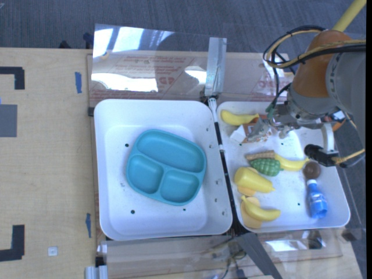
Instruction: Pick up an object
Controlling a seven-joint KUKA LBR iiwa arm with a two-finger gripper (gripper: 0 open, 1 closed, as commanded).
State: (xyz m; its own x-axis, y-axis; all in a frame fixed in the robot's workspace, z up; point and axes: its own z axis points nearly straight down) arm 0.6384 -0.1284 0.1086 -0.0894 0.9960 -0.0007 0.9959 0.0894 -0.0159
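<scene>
My gripper [278,123] hangs low over the back of the right bin [340,214], below the orange band of the wrist. Just to its left lies a crumpled brown and white packet [254,132], and further left a yellow banana [237,118]. In front of the gripper lie a tan stick [260,154], a green knobbly fruit [268,167] and a second banana [292,163]. I see nothing held in the gripper.
The right bin also holds a yellow pepper [253,181], another yellow piece [258,211], a brown ball [312,170] and a blue bottle [315,201]. The left bin [110,121] carries a blue divided plate [165,166]. A clear wall stands behind the bins.
</scene>
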